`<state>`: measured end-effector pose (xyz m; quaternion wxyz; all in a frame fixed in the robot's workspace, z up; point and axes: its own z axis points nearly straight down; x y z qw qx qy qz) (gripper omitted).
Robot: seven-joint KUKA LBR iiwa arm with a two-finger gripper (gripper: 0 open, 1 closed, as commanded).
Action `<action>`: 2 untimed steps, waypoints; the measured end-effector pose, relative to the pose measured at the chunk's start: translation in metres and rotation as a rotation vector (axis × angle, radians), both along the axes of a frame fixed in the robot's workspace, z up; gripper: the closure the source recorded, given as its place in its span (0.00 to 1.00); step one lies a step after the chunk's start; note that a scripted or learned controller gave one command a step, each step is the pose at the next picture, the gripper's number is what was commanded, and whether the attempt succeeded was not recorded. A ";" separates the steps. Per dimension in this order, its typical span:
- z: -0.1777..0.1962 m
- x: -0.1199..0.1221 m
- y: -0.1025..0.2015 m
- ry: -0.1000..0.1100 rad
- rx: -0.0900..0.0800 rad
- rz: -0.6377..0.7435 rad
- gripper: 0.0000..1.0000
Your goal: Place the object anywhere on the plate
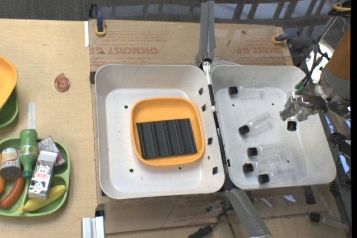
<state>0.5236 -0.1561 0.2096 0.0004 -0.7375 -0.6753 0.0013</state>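
Two white bins sit side by side on the surface. The left bin [111, 136] carries an orange plate [146, 114] at its centre, and a dark ribbed rectangular insert [167, 137] lies on the plate, covering its lower half and reaching close to its right rim.

The right bin [318, 173] carries several clear plastic vials with black caps, all lying on their sides. One vial [248, 91] lies near the bin's far edge. A second vial [256, 122] lies near the bin's centre. Three further vials lie toward the near edge: one [266, 151] above the other two, one [262, 164] just below it, and one [277, 176] closest to the near rim. None of them touches the plate; all lie well apart from it, across the divide between the bins.

The arm enters from the right edge of the surface. The gripper [295, 110] hangs over the right side of the right bin, near its right wall. A small black cap-like object [291, 126] shows just below it. Whether the gripper is spread or closed cannot be told from this angle, nor whether it contacts that object.

On the wooden surface at the far left stands a green tray [56, 200] bearing toy food items.
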 end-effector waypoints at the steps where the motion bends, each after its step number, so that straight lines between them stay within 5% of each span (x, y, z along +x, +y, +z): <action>1: 0.014 0.073 -0.042 0.000 -0.001 0.132 1.00; 2: 0.029 0.135 -0.056 -0.002 -0.001 0.285 1.00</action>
